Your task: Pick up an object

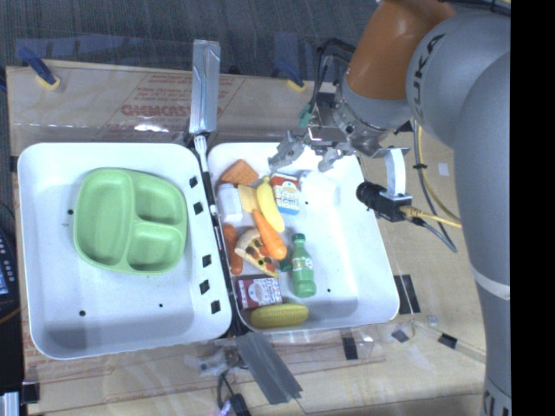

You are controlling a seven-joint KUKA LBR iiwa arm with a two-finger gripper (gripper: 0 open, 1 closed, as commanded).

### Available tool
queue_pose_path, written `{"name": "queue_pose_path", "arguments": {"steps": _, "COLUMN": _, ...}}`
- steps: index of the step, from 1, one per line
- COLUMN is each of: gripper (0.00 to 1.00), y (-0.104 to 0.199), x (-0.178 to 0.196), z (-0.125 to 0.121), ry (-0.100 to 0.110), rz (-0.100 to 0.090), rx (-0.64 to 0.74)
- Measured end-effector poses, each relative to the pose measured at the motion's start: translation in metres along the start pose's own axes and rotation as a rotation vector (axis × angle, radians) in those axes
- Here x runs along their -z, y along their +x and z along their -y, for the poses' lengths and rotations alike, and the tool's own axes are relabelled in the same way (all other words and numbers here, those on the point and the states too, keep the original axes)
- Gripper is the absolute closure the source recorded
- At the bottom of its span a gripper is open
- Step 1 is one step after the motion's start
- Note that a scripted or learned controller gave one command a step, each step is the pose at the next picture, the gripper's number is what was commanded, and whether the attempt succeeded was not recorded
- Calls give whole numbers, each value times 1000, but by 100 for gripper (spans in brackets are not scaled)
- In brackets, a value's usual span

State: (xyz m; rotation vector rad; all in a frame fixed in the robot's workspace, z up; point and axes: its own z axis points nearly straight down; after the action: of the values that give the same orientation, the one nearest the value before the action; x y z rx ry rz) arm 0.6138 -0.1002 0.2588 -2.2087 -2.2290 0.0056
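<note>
1. We see the gripper (305, 154) hanging over the far edge of the right bin (368, 258), its two fingers spread apart with nothing between them.
2. We find the objects heaped along the left side of the right bin, near the divider.
3. At the far end of the heap lies an orange wedge (240, 173), with a small carton (287, 192) just beside it, directly below the gripper.
4. A banana (269, 208) lies tilted across the middle of the heap, touching a carrot (270, 241) that runs alongside it.
5. A white bottle (229, 203) sits at the left of the banana, against the bin wall.
6. A pizza slice (253, 253) lies beside the carrot, and a green bottle (301, 267) lies to their right.
7. Nearest us, a brown carton (259, 291) rests next to a corn cob (278, 315) at the bin's near wall.
8. In the left bin (52, 319) we see a green tray (130, 222) with three compartments.
</note>
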Motion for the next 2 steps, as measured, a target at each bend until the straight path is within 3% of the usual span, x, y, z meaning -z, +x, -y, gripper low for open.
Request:
{"name": "queue_pose_path", "arguments": {"steps": 1, "gripper": 0, "y": 0, "x": 0, "z": 0, "ry": 0, "rz": 0, "rx": 0}}
{"name": "queue_pose_path", "arguments": {"steps": 2, "gripper": 0, "y": 47, "x": 86, "z": 61, "ry": -6, "rz": 1, "rx": 64}}
